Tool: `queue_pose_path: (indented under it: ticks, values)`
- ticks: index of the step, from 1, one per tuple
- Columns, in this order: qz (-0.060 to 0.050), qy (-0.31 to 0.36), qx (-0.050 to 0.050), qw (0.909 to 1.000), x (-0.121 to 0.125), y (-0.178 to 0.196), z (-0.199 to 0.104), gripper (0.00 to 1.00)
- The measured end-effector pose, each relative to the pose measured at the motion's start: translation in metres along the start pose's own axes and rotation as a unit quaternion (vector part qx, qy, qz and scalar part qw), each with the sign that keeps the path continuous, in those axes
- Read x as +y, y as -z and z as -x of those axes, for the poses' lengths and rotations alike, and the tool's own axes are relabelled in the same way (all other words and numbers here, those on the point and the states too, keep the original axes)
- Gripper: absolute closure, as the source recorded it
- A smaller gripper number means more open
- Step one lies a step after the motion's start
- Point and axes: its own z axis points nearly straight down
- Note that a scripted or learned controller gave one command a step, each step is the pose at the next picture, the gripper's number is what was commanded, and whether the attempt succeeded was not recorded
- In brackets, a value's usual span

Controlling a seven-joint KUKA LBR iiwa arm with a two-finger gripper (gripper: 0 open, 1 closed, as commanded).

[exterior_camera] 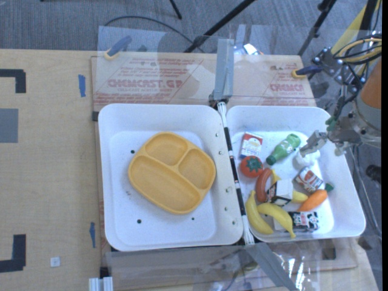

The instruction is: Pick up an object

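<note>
- At the right edge of the frame, the gripper hangs over the right bin, fingers spread and pinching nothing.
- Just left of it lies a green bottle; below, a carrot and bananas.
- The left bin holds a yellow divided plate.

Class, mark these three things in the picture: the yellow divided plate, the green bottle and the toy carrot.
yellow divided plate (159,185): camera view, on the floor of its largest compartment.
green bottle (285,147): camera view, on the middle of its body.
toy carrot (313,200): camera view, on its orange body.
</note>
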Motion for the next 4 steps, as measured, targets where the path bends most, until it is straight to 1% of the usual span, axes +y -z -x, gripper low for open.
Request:
queue_pose_path:
  ticks: [1, 2, 3, 4]
  values:
    - [0.002, -0.045, -0.002, 0.9990, 0.011, 0.005, 0.005, 0.00]
    - [0.005, -0.030, 0.004, 0.9995, -0.013, -0.092, 0.016, 0.00]
    - [0.003, -0.031, 0.001, 0.9995, -0.014, -0.085, 0.019, 1.00]
    - [0.001, -0.053, 0.000, 0.9986, -0.026, -0.101, 0.017, 1.00]
